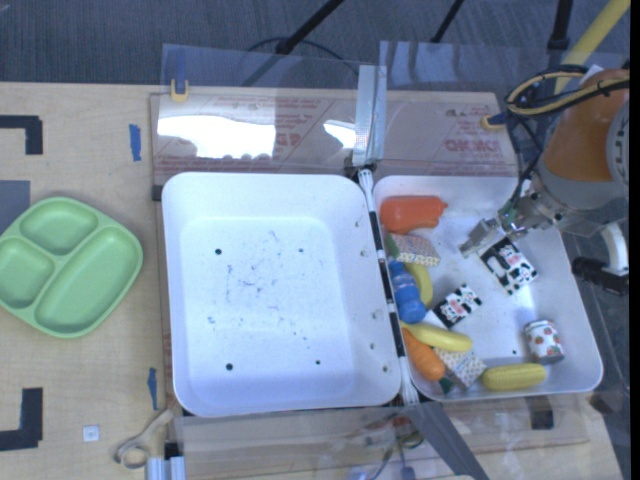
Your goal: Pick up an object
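My gripper [497,233] hangs low over the upper right part of the right bin [585,343], the arm reaching in from the right. Just below and right of it lies a black-and-white cow-patterned block [510,267]; I cannot tell whether it touches the gripper. A second cow-patterned block [458,306] lies nearer the bin's middle. Along the bin's left wall are an orange-red piece [412,211], a blue bottle [405,292], a yellow banana [438,337] and an orange carrot [425,359]. A yellow lemon-shaped piece [514,375] and a small spotted cup [541,339] sit near the front.
The left bin [190,208] lies beside the right one, with a raised divider [385,268] between them. A green sectioned plate [65,263] rests on the wooden bench at far left. Clear panels stand behind both bins.
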`<action>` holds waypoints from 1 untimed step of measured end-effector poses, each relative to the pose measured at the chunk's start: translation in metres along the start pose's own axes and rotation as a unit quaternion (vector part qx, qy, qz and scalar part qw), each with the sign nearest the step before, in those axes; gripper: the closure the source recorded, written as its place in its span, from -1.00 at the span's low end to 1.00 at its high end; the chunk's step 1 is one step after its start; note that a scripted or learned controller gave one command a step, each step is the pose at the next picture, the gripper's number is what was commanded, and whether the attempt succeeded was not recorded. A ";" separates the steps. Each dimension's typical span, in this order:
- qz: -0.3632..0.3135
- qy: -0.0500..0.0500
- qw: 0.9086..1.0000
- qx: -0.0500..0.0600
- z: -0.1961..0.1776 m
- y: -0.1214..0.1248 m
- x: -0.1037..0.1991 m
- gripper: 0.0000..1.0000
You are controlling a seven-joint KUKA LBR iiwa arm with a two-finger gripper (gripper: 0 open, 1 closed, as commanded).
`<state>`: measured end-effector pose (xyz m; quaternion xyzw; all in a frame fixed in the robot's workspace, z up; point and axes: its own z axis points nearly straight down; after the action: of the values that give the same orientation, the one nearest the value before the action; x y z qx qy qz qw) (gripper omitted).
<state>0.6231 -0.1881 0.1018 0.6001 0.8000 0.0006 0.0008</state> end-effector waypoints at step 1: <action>0.054 0.001 0.999 0.000 0.016 -0.023 -0.004 -1.00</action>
<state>0.6022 -0.1987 0.0853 0.6425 0.7663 0.0008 -0.0001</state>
